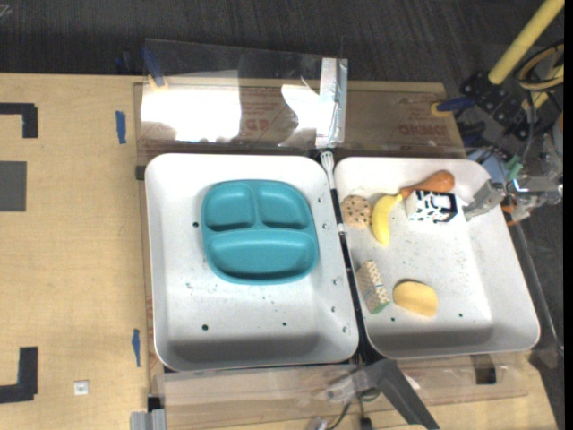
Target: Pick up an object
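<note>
Camera view: gripper (491, 197) at right bin (501, 321) far-right rim, beside black-and-white object (433, 206); claw state cannot tell. Banana (384, 218), cookie (355, 210), yellow lump (416, 297) inside same bin. Step: approach, nothing held. Next: descend over one item, close.

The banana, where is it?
The banana lies in the right bin, near its upper left corner, between a speckled cookie on its left and a black-and-white object on its right.

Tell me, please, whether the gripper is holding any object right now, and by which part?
Nothing is held: the grey metal gripper sits at the right white bin's right edge, apart from the objects.
</note>
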### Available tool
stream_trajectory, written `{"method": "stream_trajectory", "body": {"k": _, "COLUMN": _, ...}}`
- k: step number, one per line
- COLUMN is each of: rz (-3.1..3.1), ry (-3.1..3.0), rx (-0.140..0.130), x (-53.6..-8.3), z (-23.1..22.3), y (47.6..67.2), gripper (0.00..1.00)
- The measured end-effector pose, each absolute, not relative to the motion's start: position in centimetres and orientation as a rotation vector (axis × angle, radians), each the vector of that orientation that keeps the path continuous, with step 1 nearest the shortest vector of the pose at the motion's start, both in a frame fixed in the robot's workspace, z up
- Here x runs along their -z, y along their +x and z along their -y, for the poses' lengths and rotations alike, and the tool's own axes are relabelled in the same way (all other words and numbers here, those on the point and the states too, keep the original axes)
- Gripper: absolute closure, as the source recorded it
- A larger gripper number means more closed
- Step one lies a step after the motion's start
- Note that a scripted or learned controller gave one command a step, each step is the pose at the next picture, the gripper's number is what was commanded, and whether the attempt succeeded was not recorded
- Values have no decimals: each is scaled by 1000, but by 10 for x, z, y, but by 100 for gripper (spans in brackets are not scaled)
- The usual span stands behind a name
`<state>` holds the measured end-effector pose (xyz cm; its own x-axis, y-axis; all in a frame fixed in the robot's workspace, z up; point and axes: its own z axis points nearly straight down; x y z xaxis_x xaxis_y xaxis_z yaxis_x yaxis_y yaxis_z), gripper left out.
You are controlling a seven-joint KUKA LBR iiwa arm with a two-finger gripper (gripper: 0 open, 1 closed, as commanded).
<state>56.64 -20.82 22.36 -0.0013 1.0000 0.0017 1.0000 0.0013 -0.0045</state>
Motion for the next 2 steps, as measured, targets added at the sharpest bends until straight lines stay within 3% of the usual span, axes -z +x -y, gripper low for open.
{"method": "stream_trajectory", "body": {"k": 1, "rz": 2322, "ry": -2119, "rx": 2, "x": -300, "z": 187, "y": 561, "gripper": 0}}
{"method": "stream_trajectory", "body": {"k": 2, "rz": 2440, "ry": -1963, "rx": -6, "x": -177, "z": 173, "y": 503, "gripper": 0}}
